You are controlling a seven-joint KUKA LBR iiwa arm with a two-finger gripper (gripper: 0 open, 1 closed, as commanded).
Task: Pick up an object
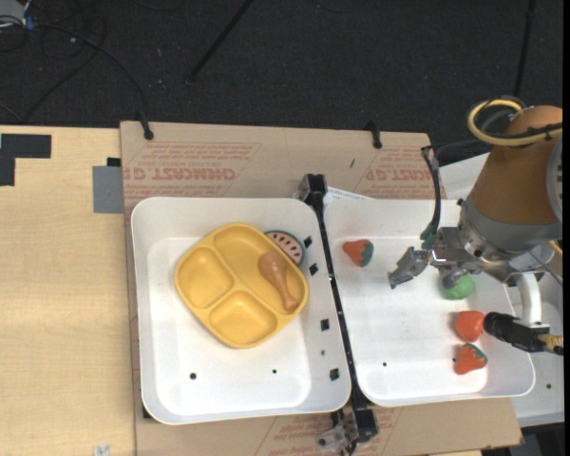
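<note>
In the right bin (408, 369) lie a strawberry (358, 252) near the far left, a green round thing (459, 286) at the right, a red-orange fruit (468, 324) in front of it, and a second strawberry (470, 359) near the front right corner. My gripper (420, 264) hangs over the middle of this bin, between the far strawberry and the green thing. The green thing is partly hidden under the wrist. I see nothing held.
The left bin (161, 350) holds a yellow divided plate (230, 293) with a brown drumstick (280, 278) on it and a watermelon slice (288, 243) behind it. A black divider (329, 293) runs between the bins.
</note>
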